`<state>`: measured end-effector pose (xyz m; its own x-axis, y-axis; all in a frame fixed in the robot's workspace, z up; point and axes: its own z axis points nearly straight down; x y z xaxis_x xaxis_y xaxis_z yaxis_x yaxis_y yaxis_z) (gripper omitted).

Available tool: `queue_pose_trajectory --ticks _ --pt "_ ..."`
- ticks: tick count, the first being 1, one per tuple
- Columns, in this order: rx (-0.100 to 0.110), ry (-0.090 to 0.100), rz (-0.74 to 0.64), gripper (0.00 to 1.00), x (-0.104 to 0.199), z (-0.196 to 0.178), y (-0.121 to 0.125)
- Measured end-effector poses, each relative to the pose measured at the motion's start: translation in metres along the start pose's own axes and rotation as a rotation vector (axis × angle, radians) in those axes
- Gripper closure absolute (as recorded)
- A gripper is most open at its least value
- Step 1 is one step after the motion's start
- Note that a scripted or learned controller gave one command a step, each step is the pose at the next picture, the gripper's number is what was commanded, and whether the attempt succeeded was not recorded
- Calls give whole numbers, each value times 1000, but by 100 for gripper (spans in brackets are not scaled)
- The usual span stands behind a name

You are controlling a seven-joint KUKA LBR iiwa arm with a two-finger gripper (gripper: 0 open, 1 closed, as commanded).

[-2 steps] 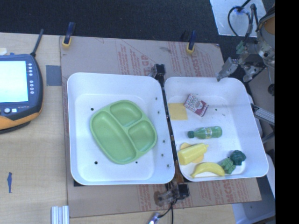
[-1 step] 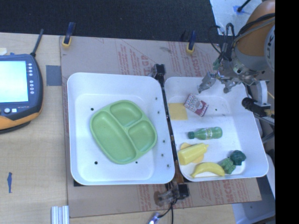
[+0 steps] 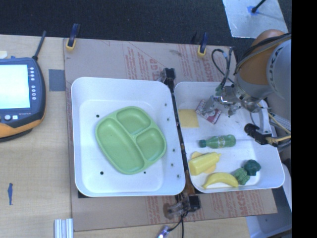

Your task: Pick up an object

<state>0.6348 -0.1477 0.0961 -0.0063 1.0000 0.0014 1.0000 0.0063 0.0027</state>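
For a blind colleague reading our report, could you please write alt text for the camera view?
The gripper hangs low over the right bin, above a small packet near a yellow sponge, green bottle, yellow container, banana and broccoli. The left bin holds a green divided plate.

A control tablet (image 3: 17, 95) with an orange edge lies at the worktop's (image 3: 34, 182) left side. Blue-and-yellow clamps (image 3: 72, 37) grip a brown cardboard sheet (image 3: 143, 58) at its far edge. A grey tape patch (image 3: 57, 80) sits beside the tablet.
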Motion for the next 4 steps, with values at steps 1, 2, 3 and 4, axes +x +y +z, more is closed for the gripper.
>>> queue_pose_trajectory --ticks 1,2,3,4 --pt "6 -1 -2 0 33 3 22" --pt "8 -1 0 0 39 4 -11" --pt "11 -2 1 100 38 -6 -12" --pt "4 -2 1 100 83 -96 -50"
